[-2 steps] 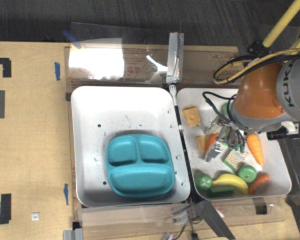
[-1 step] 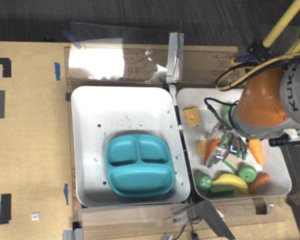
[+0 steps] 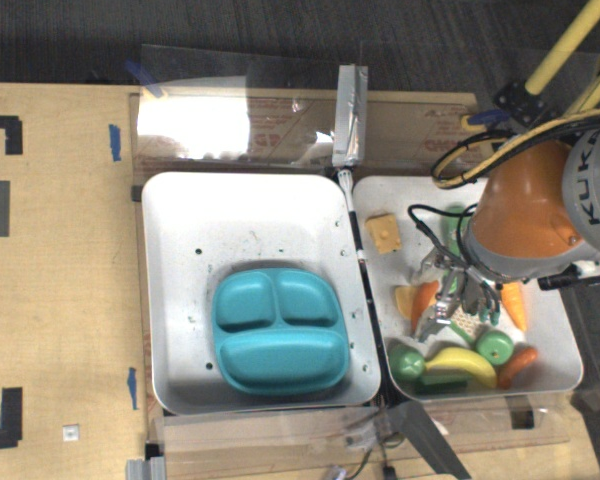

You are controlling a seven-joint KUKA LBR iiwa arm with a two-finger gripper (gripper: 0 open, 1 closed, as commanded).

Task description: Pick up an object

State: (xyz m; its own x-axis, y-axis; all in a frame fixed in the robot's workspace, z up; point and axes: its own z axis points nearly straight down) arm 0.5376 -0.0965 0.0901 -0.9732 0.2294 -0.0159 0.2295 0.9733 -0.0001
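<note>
A turquoise divided tray [image 3: 278, 333] was seen in a white bin [image 3: 170, 228]; a yellow banana [image 3: 461, 366], green pieces [image 3: 407, 362] and an orange carrot [image 3: 515, 306] were seen beside.

We see glossy teal plastic tray [image 3: 278, 331], smooth white bins [image 3: 170, 218], matt cardboard-like bench [image 3: 60, 298], perhaps plastic banana [image 3: 460, 366].

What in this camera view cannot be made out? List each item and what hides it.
- Tool: whether it is open or shut; too small and lost in clutter.
- Orange piece: partly covered by the tool, identity unclear.
- Right bin: much of its floor hidden under the arm.
- Red item: half tucked behind the banana.
</note>
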